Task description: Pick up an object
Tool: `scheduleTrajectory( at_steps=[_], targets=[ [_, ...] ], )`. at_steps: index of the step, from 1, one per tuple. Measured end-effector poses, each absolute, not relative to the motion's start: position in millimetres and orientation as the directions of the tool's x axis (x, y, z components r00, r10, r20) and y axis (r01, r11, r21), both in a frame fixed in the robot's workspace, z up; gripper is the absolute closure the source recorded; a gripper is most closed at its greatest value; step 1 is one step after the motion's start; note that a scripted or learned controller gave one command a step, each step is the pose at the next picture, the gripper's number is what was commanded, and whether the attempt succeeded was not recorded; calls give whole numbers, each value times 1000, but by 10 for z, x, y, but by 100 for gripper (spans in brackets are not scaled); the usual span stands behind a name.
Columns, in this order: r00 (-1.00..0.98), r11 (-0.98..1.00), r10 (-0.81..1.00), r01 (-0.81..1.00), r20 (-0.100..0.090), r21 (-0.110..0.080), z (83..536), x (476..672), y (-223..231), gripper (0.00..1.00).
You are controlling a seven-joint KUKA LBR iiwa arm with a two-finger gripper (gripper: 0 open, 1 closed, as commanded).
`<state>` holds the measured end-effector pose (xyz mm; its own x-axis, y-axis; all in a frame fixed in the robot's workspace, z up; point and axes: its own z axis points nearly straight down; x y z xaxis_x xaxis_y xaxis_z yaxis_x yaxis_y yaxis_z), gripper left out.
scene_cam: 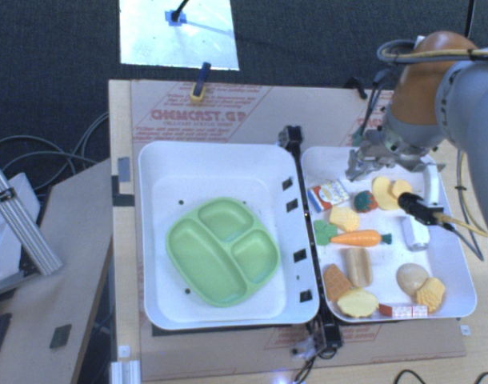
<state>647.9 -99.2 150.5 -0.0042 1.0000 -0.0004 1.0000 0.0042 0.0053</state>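
Surface (124,214): two white bins. Left bin (160,174): green divided plate (222,250). Right bin (456,282), frame right: toy foods, including carrot (358,238). Hand (364,165), upper right, above the foods; finger state indeterminate. Nothing lifted; pick pending.

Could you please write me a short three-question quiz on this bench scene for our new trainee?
1. True or false: the green divided plate lies in the right bin.
2. Which bin is the gripper above? A) left bin B) right bin
3. Fill in: the orange carrot lies in the ____ bin, beside a hot dog bun.

Key:
1. False; it lies in the left bin.
2. B
3. right
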Motion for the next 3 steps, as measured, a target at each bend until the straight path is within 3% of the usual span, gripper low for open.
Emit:
scheduleTrajectory(
  at_steps=[2,3],
  targets=[
    [-6,6,1000,1000,0,5,2266,6423,-977,100],
    [0,0,1000,1000,0,-3,2175,5849,-903,100]
  ],
)
